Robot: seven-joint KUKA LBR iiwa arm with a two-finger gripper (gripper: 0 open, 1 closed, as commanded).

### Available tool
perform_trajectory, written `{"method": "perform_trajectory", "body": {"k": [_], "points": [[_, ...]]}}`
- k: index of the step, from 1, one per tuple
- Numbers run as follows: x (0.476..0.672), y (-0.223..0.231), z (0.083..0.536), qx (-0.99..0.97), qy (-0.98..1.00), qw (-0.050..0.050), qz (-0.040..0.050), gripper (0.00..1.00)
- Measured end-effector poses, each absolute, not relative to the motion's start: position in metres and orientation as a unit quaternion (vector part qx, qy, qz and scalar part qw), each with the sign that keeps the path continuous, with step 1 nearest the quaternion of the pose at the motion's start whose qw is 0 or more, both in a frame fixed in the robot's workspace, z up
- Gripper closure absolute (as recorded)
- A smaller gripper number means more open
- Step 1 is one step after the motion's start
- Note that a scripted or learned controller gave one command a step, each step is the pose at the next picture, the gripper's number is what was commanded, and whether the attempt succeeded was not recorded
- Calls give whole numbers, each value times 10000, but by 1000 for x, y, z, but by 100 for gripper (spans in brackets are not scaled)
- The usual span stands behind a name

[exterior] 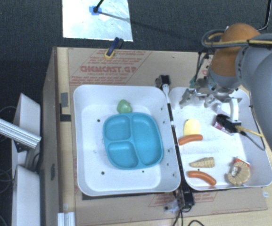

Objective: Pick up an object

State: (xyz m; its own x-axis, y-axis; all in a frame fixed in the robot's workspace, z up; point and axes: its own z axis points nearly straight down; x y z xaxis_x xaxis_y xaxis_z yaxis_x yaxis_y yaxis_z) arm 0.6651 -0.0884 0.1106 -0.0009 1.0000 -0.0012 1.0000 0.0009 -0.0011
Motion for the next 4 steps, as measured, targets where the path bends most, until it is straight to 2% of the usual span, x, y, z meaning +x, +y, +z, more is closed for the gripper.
{"method": "perform_trajectory", "body": {"k": [1,2,3,4], "points": [[618,-86,84,7066,7076,0,0,0],[588,-88,84,7067,7076,3,2,0],[589,-88,96,7064,7078,16,16,100],[579,-123,95,7070,7072,6,1,100]]}}
